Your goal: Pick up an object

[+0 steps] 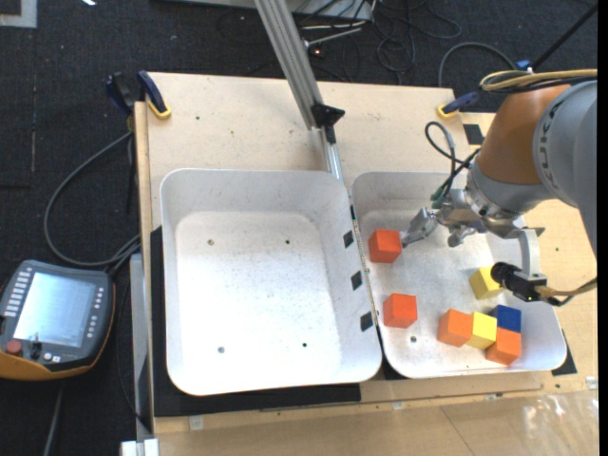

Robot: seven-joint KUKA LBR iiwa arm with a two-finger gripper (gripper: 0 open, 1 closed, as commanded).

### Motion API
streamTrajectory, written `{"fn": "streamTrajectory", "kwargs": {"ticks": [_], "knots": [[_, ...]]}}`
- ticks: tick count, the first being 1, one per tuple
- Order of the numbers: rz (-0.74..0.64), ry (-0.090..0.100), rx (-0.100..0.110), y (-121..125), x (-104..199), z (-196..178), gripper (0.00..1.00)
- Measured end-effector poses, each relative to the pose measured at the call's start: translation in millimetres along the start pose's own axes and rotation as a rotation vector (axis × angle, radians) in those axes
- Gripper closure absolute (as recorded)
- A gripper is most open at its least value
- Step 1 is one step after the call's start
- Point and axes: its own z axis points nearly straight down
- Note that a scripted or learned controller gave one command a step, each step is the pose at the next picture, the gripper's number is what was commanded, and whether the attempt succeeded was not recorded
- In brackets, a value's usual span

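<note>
My gripper (437, 232) hangs over the right bin (429, 357), near its upper middle, with both fingers spread open and nothing between them. Its left fingertip (416, 228) sits just right of an orange cube (385, 245). A second orange cube (400, 310) lies lower in the bin. A yellow cube (484, 281) rests to the right, under the wrist. At the bin's lower right, an orange block (456, 328), a yellow block (484, 329), a blue block (507, 317) and another orange block (504, 347) are bunched together.
The left bin (171, 190) sits beside the right one, their walls meeting at a ridge (353, 255). A slanted metal bar (290, 50) reaches down to the bins' top junction. A teach pendant (52, 316) lies off the bench at left.
</note>
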Motion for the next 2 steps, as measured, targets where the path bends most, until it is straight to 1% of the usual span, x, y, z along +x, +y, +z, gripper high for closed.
{"fn": "streamTrajectory", "kwargs": {"ticks": [1, 2], "knots": [[0.009, -0.002, 0.002, -92, 38, -45, 0.00], [0.002, -0.003, -0.002, -76, 78, -70, 0.00]]}}
